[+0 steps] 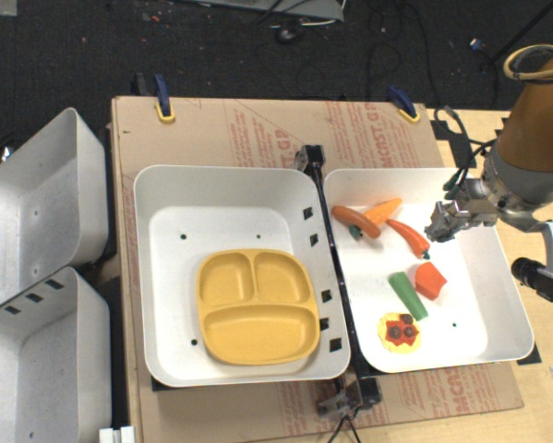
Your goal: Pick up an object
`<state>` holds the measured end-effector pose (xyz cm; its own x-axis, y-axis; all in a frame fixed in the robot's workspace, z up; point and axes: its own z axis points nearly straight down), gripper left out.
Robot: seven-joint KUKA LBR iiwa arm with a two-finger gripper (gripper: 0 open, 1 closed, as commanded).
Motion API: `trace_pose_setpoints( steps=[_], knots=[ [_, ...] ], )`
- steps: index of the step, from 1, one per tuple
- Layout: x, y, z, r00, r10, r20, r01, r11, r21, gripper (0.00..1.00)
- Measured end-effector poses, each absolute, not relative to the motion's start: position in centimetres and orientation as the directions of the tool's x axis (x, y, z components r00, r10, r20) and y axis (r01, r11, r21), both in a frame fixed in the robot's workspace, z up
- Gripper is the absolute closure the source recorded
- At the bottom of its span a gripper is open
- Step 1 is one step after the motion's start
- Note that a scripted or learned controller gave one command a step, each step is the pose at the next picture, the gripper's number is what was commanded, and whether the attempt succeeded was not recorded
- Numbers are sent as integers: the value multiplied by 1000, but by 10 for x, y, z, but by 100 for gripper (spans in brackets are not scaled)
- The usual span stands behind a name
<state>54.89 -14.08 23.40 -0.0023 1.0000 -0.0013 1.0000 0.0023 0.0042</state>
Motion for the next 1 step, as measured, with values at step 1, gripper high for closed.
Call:
trace_pose_setpoints(
  steps=[1],
  knots=[
    [550,-141,254,-2,1000,-1,1000,2,3,100]
  ],
)
